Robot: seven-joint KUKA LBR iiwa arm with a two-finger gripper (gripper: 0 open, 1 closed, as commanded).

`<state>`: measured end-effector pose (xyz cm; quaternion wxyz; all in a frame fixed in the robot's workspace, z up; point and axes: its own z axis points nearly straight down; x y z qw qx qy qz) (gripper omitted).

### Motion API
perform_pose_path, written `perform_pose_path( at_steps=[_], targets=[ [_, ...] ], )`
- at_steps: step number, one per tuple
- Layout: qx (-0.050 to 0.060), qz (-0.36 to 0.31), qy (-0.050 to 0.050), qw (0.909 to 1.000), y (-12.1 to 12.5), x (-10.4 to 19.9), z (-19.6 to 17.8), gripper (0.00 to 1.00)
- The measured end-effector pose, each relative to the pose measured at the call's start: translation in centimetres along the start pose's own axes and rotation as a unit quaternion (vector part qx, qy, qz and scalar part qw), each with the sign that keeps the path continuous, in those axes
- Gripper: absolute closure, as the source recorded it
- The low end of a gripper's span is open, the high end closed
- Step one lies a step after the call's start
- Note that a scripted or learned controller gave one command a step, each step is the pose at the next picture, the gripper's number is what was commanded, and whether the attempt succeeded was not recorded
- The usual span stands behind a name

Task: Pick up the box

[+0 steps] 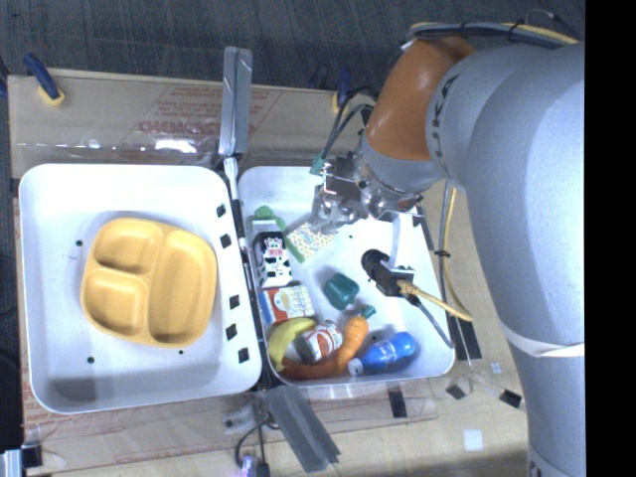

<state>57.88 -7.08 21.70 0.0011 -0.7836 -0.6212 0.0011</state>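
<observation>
Seen from above, two white bins sit side by side. The left bin (60, 266) holds a yellow divided plate (149, 278). The right bin (288, 182) is crowded with toy groceries.

The grey arm reaches in from the right. Its gripper (331, 207) hangs over the far part of the right bin, just above a pale speckled packet (310, 238). Whether the gripper is open or closed cannot be told, and nothing is seen held in it.

The box (287, 301), red and white, lies near the middle of the bin's left wall. It touches a cow-patterned carton (273, 256) on its far side and a banana (283, 338) on its near side. A teal cup (341, 288) sits just to its right. Nearer still lie a can (320, 342), a carrot (354, 332) and a blue bottle (390, 351).

To do this well, the gripper probably has to shift toward the near left and come straight down over the box. It should close across the narrow sides, where the wall and the cup leave room. The carton could be mistaken for the target, and the banana may be dragged along.

The labels on the box and the can are too small to read. Faint red printing on the brown cardboard (169, 112) beyond the bins is also illegible.
</observation>
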Motion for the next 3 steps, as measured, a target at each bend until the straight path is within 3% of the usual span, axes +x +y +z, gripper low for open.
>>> perform_pose_path(
  at_steps=[1,2,3],
  targets=[
    [0.000,0.000,0.000,1.0000,0.0,0.0,0.0,0.00],
    [0.001,-0.099,0.000,0.9951,0.7,-5.1,10.1,0.00],
    [0.001,-0.101,0.000,0.9949,0.7,-5.1,9.1,1.00]
  ],
)
